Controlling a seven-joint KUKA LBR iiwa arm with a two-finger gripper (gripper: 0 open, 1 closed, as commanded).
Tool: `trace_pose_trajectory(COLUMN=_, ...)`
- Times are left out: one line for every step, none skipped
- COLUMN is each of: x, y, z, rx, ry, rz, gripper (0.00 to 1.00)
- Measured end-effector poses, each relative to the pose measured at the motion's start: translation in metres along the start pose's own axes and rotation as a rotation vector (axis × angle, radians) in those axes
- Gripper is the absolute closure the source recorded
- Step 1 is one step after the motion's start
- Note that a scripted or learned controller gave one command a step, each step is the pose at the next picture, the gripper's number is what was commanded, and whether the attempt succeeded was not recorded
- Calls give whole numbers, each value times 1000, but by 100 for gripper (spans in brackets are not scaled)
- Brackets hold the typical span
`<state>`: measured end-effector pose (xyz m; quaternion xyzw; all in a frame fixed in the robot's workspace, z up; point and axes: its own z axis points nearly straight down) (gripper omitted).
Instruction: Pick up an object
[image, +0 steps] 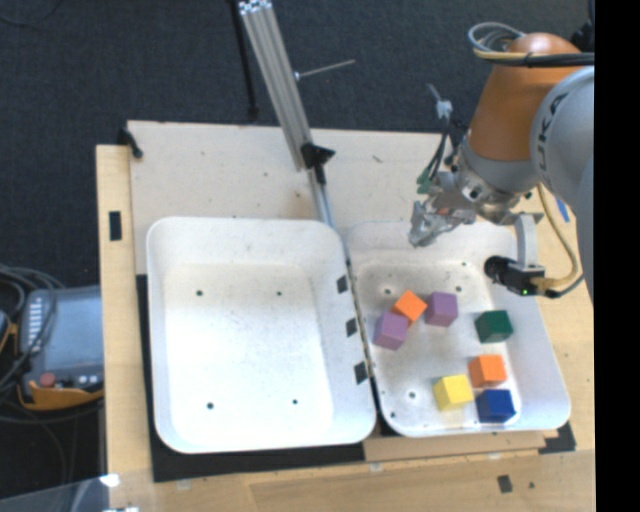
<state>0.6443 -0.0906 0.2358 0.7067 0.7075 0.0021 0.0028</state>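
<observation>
You have seven blocks to choose from, all in the right bin (555, 395): two purple, two orange, one green, one yellow and one blue. One orange block (410, 305) sits just beside a purple block (442, 309) near the middle of the bin, with the second purple block (392, 329) touching or nearly touching the orange one on its lower left. The green block (493, 325) lies apart toward the right wall. Nearer the front, the second orange block (488, 369) sits just above the blue block (495, 405), and the yellow block (452, 391) is just to their left. The left bin (165, 300) lies beside the right one on the surface (225, 165). The end effector (428, 228) hangs over the back rim of the right bin, well apart from every block; you cannot tell from this view how wide it stands, and nothing shows between its tips. A slanted metal pole (285, 95) crosses the surface behind the left bin, and a black cable fitting (512, 272) hangs just beside the arm over the right bin.
</observation>
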Motion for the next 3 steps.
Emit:
trace_pose_trajectory(x=58, y=8, z=7, rx=5, ry=1, rz=-6, gripper=100)
trace_pose_trajectory(x=107, y=15, z=-4, rx=4, ry=2, rz=-7, gripper=100)
trace_pose_trajectory(x=158, y=18, z=-14, rx=4, ry=3, rz=-7, gripper=100)
